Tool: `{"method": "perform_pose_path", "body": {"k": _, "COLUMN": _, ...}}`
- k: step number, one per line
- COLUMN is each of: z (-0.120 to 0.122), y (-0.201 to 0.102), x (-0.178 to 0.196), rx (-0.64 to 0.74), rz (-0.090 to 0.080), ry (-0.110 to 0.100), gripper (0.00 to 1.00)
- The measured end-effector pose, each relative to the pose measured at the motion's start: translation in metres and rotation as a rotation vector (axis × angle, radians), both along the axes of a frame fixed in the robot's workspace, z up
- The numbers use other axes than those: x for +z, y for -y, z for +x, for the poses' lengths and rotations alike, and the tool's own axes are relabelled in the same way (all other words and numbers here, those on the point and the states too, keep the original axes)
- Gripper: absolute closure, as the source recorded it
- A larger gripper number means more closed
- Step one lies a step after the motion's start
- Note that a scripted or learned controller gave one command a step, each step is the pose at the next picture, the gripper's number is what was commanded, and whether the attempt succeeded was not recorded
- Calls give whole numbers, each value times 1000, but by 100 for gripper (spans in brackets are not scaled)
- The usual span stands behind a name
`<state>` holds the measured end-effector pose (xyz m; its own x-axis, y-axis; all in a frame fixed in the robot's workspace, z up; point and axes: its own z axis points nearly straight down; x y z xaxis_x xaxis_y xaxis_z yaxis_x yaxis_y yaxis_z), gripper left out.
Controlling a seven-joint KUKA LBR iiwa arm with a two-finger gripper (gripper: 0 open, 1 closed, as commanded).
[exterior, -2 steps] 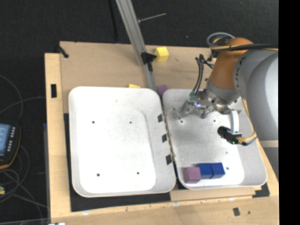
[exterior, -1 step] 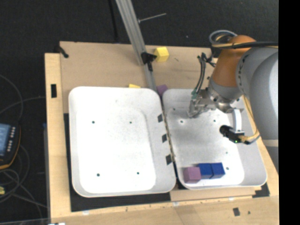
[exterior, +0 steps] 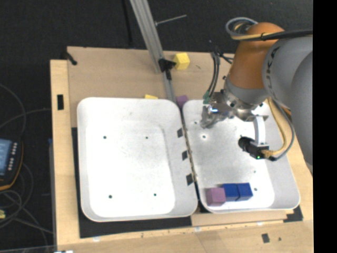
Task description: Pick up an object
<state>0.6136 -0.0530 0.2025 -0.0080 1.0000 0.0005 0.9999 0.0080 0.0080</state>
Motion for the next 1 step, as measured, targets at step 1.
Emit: {"method": "perform_pose_path", "body": {"k": 1, "z": -44, "y": 54, "x": -54, "rx": -14, "rz": -3, "ry": -13, "gripper": 100}}
